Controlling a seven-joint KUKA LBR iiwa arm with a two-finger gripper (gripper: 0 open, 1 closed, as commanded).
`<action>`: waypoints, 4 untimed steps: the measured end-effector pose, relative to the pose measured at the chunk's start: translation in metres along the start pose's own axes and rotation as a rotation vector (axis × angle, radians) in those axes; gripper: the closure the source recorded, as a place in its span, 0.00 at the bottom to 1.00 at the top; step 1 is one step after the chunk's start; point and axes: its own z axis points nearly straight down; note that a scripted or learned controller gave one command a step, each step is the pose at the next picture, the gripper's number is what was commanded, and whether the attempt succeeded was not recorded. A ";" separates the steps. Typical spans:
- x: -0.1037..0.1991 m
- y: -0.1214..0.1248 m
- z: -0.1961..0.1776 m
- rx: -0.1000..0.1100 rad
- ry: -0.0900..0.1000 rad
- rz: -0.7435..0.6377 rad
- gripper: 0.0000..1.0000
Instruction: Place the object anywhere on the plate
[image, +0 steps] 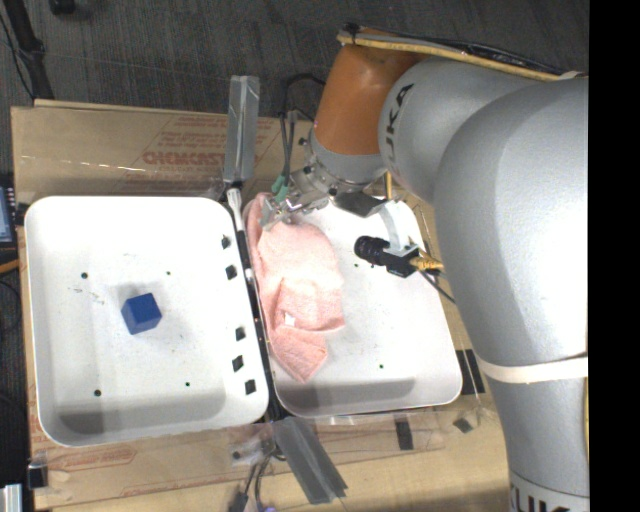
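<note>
A pink cloth (298, 290) lies crumpled along the left side of the right bin (400, 350), stretching from the bin's far edge down toward its near edge. My gripper (288, 203) is low over the cloth's far end, right at the fabric, with the wrist and orange band above it. The arm hides where the gripper meets the cloth. A small blue cube (142, 312) sits alone on the floor of the left bin (70, 250), well away from the gripper.
The divider between the two bins (245, 300) carries small black clips. A black cable fitting (385, 253) hangs from the wrist over the right bin. The large grey arm covers the right side of the bench.
</note>
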 end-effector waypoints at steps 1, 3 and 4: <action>0.001 0.001 -0.039 0.000 0.000 -0.006 1.00; 0.089 -0.050 -0.054 0.001 -0.001 -0.816 1.00; 0.135 -0.066 -0.037 0.002 0.000 -1.204 1.00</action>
